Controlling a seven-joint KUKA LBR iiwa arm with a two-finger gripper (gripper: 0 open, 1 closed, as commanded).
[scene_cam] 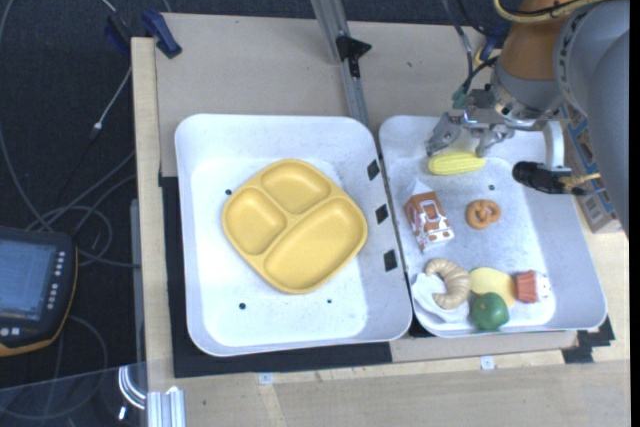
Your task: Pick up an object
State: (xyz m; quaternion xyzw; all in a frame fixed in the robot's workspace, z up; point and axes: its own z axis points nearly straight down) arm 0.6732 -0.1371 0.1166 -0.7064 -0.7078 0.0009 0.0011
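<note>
My gripper hangs over the far left part of the right bin, its fingers spread and open. Right at its tips, on the near side, lies a yellow corn cob on the bin floor. The cob touches or nearly touches the tips, and I see nothing held between the fingers. Further toward the front of the same bin lie an orange and white toy box and a brown pretzel.
At the right bin's front edge sit a tan croissant, a yellow lemon, a green ball and a red and white piece. The left bin holds a yellow divided plate. A metal post rises behind the bins.
</note>
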